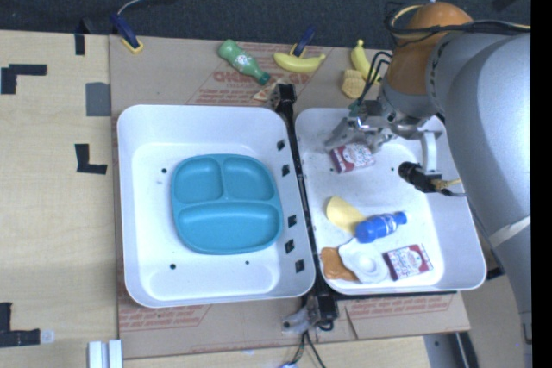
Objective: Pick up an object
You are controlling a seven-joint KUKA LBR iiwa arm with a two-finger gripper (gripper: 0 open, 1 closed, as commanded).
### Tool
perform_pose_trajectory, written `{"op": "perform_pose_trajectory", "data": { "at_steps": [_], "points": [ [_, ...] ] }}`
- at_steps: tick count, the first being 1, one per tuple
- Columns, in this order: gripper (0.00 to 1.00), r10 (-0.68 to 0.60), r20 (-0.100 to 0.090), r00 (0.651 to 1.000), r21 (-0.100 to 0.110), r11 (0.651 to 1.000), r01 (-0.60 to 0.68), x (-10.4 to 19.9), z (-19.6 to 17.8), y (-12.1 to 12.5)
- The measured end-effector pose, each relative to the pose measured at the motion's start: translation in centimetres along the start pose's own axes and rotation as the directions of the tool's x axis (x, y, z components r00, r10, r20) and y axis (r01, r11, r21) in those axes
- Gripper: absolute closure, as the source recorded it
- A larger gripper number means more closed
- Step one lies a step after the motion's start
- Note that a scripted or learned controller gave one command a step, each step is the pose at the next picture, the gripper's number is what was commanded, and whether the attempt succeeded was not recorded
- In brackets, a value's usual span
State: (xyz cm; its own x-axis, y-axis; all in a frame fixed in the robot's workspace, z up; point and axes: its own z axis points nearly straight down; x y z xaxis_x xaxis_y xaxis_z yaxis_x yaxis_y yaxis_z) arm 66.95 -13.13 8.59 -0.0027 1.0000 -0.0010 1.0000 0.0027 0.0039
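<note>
Tool [355, 130] first: seen from the camera above, it hangs low over the far part of the right bin [457, 224], at the end of the grey arm [492, 125] that comes in from the right. Its metal parts spread just above a red and white packet [352, 158], which lies flat on the bin floor and seems to be the thing that is aimed at. How far the tool is open I cannot tell, because the metal parts are small and blurred here, and I see nothing lifted in it; the packet looks to rest on the floor of the bin. The arm leans in steeply, I think so that the tool can come down on the packet from the top.

Nearer to the camera in the same bin lie a yellow piece [342, 212] touching a blue bottle [379, 226], a white piece [366, 261] with an orange-brown piece [338, 265] beside it, and a second red packet [406, 261]. They are well apart from the tool, so they should not disturb a grasp.

In the left bin [138, 185] lies a blue divided tray [226, 202]. Behind the bins, on the table [52, 211], lie a green bottle [243, 62] and a yellow banana [298, 61].
</note>
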Motion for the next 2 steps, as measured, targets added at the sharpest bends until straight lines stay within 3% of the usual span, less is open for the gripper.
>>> {"op": "perform_pose_trajectory", "data": {
  "at_steps": [1, 2],
  "points": [
    [1.0, -0.001, 0.003, 1.0, 0.001, 1.0, 0.001, 0.0, -1.0, 0.0],
    [1.0, 0.0, -0.002, 1.0, 0.004, 1.0, 0.0, 9.4, -9.9, -8.0]
  ]
}}
